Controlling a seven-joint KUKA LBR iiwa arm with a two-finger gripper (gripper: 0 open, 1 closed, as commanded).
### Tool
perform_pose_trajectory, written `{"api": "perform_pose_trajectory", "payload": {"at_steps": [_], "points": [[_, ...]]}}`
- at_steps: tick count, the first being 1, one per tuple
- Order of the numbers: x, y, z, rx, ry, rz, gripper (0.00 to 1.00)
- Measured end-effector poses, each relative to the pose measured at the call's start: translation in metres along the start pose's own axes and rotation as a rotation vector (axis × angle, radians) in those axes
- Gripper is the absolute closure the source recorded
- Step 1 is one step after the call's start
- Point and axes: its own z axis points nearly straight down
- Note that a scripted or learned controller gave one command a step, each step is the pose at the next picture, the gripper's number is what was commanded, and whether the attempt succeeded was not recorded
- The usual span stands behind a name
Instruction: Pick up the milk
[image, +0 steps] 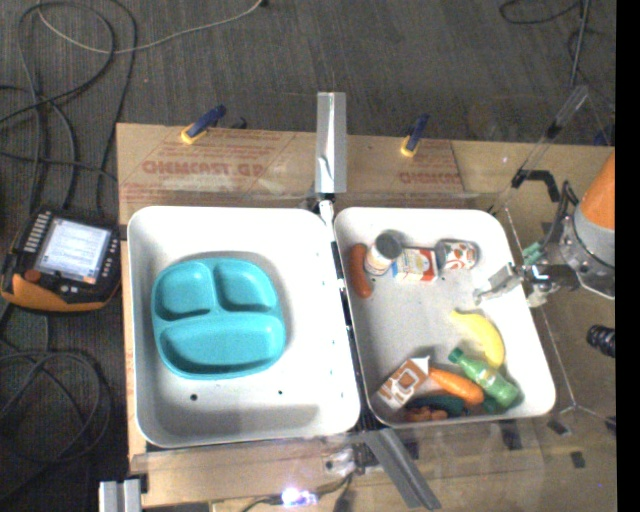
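The robot's hand (503, 280) hangs at the right edge of the right bin (352, 330), and whether it is spread or pressed together cannot be told from this angle. Just below it lies a banana (484, 336), with a green bottle (487, 378), a carrot (457, 385) and a small brown-and-white carton (404, 383) farther down. To the hand's left, along the bin's far wall, the milk carton (414, 264) lies on its side, between a can (457, 256) and an upright bottle (381, 254); a sausage (359, 271) rests beyond. In the left bin (140, 330) across the counter (250, 165) sits a turquoise divided plate (221, 316).
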Motion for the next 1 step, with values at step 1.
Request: {"api": "perform_pose_trajectory", "payload": {"at_steps": [1], "points": [[0.001,-0.0004,-0.0067,0.004,0.002,0.001,1.0]]}}
